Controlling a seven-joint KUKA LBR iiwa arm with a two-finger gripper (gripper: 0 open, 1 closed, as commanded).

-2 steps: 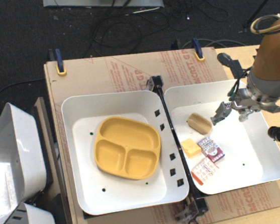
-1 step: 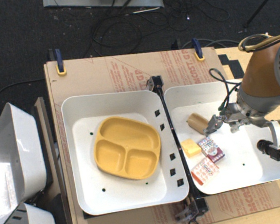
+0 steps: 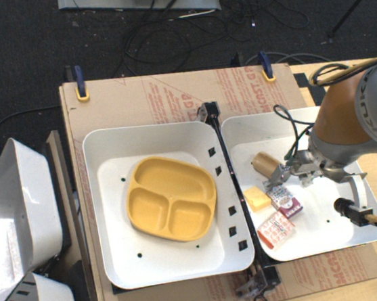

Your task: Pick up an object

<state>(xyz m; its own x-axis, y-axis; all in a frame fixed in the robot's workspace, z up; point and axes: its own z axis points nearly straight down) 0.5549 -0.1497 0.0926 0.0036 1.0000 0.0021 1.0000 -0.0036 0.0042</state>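
**Four items crowd the claw in the right bin**

Whether the claw is open or closed on anything, I cannot tell; it sits low over the pile. A brown cylinder lies just behind it, a yellow block just to its left, a purple packet at its tip, a red-and-white packet nearer the front. Well to the left, the other bin holds a yellow tray.
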